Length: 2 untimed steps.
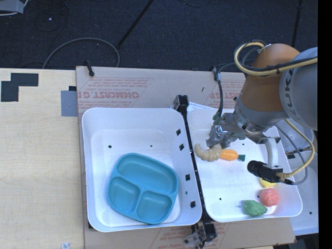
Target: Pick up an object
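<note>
Camera view: gripper (217, 139) low over tan curved croissant-like toy (208, 152) beside orange carrot-like piece (228, 154), right bin (290, 204). Finger opening, hold: cannot tell. Risk: possibly nudges both, grasps neither.

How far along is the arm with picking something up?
Nothing looks lifted yet. The gripper is down in the right bin, just above the tan croissant-shaped toy beside the orange carrot. Grasping and raising one is left; the grip can't be judged.

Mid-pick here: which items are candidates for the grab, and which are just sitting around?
Job items, right bin: claw, tan croissant-shaped toy beneath it, orange carrot toy, yellow piece, pink ball, green lump.

Lying about: blue divided tray in left bin.
</note>
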### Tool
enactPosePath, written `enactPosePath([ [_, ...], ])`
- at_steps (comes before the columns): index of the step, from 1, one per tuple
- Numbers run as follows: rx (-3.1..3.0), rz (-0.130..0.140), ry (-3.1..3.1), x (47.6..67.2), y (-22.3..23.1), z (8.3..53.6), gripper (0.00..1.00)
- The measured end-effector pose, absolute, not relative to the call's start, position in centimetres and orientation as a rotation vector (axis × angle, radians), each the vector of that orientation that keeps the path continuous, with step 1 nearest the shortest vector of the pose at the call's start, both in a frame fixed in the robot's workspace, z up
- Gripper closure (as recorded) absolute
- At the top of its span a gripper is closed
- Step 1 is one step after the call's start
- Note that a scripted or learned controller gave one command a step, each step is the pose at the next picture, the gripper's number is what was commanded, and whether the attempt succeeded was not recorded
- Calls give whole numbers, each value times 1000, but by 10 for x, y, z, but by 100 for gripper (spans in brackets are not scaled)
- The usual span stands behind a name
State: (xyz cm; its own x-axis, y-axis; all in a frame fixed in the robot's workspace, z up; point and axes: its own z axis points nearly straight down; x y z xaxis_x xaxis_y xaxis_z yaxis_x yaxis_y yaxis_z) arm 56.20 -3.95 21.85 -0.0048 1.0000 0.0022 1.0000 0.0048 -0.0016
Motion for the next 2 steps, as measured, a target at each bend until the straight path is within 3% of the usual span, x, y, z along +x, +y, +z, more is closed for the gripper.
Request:
enactPosePath([
  [2,-2214,-1,-2225,590,67,219,100],
])
